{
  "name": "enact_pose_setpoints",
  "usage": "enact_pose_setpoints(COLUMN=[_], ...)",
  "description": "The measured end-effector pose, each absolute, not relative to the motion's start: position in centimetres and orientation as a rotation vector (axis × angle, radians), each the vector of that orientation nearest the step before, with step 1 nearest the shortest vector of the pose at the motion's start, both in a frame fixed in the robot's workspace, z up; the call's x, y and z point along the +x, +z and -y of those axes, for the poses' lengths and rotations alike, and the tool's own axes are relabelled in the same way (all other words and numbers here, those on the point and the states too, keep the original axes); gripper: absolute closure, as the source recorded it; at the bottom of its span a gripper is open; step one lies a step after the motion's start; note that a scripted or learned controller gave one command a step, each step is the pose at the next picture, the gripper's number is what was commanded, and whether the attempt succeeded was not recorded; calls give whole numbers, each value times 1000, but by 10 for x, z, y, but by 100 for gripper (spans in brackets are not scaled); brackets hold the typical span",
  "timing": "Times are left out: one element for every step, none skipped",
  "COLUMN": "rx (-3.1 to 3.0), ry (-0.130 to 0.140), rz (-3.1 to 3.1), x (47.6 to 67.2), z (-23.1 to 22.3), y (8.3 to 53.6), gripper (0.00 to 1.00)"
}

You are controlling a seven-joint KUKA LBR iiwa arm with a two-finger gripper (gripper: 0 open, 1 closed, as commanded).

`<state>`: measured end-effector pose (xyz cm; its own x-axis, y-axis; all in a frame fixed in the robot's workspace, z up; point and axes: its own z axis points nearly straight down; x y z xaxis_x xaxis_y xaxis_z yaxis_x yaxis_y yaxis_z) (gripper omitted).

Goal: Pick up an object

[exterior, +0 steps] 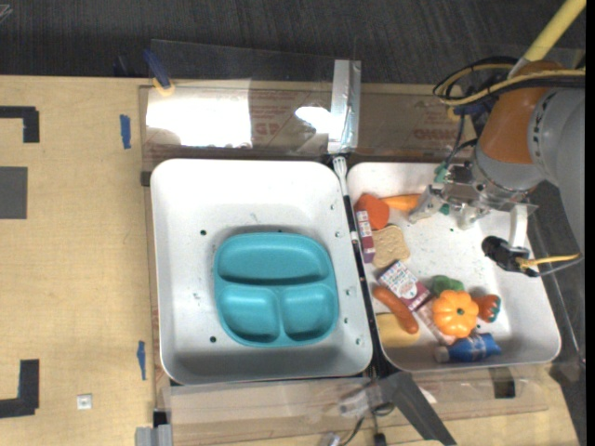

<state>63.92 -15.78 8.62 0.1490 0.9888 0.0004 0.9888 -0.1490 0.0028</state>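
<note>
My gripper [450, 206] hovers over the upper part of the right bin [539, 328], fingers spread and open with nothing between them. Just left of it lies an orange carrot [402, 201] beside a red-orange piece [373, 211]. Lower in the same bin are a tan cracker [391, 244], a pink packet [402, 279], a hot dog [396, 310], a small orange pumpkin [456, 312], a green item [444, 285] and a blue bottle [470, 347].
The left bin [177, 249] holds a teal divided tray [274, 286]. A divider wall [358, 249] separates the two bins. A clear plastic sheet [251, 110] stands behind the left bin. The arm's orange band [511, 124] is at the upper right.
</note>
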Motion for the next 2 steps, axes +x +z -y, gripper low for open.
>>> enact_pose_setpoints(rx=[2403, 2140], ry=[4, 5], rz=[-2022, -2296], x=[573, 571], z=[128, 147], y=[87, 87], gripper=[0, 0])
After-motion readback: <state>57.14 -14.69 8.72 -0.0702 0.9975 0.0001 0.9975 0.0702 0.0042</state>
